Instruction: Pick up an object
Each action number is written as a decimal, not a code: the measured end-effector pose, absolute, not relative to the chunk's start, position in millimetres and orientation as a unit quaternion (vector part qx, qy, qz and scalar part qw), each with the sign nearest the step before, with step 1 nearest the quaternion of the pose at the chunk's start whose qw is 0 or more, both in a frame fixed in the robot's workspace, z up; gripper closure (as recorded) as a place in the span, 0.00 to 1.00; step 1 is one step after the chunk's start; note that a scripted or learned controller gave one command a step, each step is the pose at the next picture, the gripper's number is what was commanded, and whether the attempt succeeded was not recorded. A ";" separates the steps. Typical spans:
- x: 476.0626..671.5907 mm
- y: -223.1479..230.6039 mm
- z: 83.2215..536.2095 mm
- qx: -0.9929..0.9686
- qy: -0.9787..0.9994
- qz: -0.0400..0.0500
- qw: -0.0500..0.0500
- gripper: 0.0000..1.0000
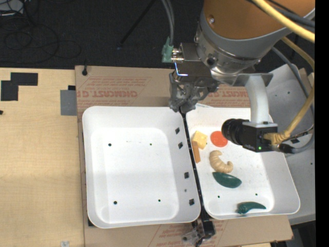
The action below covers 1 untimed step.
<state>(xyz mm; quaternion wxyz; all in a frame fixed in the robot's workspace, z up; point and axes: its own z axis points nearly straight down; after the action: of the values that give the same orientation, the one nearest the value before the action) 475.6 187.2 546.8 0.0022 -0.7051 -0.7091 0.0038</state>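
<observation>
The right bin [285,189] holds several small objects. A yellow block [199,139] and a thin orange stick [196,153] lie beside the divider. A red disc [217,139] sits just right of the block. Below them lie a curled tan piece [221,162], a dark green oval piece [227,180] and a teal curved piece [251,207]. My gripper [184,103] hangs over the far end of the divider between the bins, above and left of the yellow block. Nothing shows in its grasp.
The left bin [92,138] stands beside the right one on brown cardboard. A black cylinder [245,134] mounted on the arm overhangs the right bin next to the red disc. The big grey and orange wrist [241,30] covers the right bin's far edge.
</observation>
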 end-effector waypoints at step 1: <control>475.8 187.7 555.7 -0.704 -0.710 0.006 0.004 1.00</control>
<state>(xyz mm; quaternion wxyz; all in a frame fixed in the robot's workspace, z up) 475.8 187.7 555.7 0.0035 -0.7037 -0.7105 0.0060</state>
